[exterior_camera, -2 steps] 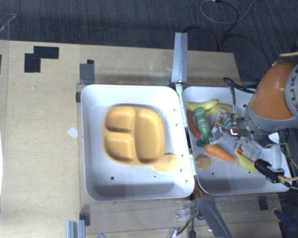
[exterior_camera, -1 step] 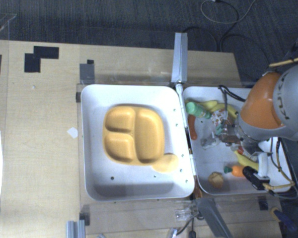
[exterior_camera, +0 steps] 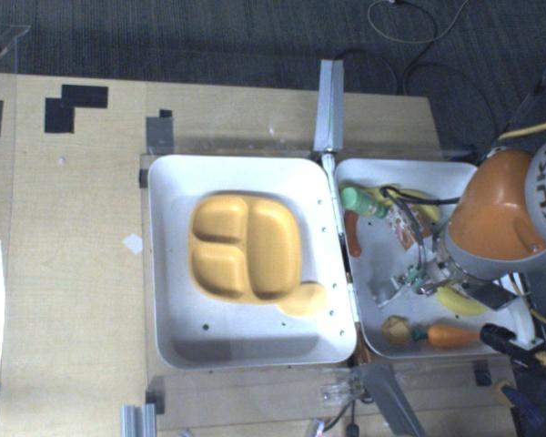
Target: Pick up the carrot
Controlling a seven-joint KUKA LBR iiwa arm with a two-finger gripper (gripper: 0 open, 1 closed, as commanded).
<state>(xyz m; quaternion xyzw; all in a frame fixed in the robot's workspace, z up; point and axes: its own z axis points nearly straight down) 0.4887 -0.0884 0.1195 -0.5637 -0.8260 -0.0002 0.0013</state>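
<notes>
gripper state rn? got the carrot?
Gripper: open or shut cannot be told. Carrot lies in the right bin, not held.

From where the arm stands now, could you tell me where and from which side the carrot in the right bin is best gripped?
Probably at the thick orange middle of the carrot, coming straight down from above. It lies flat and lengthwise along the near wall of the right bin, so fingers should close across its width. A small brown item sits close to its left end, and the wall crowds the near side, so a mid-body grip looks safest.

Grey arm (exterior_camera: 505, 212) with orange band enters from right, wrist bent down, hand (exterior_camera: 417, 279) low.
</notes>
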